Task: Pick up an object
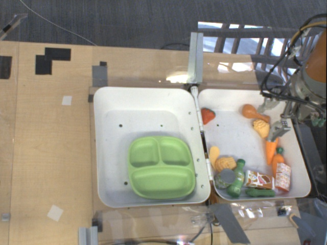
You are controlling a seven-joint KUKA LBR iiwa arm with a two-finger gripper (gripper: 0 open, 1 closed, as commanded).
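The right bin [230,134] holds several toy foods. A brown drumstick [250,111] and a pale yellow piece [261,129] lie at its far right, an orange carrot [270,152] just in front of them. My gripper [274,118] hangs over the bin's right side, right of the yellow piece and above the carrot. Its two metal fingers [280,129] stand apart, open, with nothing between them.
A red piece [208,116] lies by the divider. Along the right bin's near edge sit a green bottle [236,177], a printed carton [258,178], a red-white packet [282,177] and a cookie [225,164]. The left bin [112,137] bears a green divided plate [161,166].
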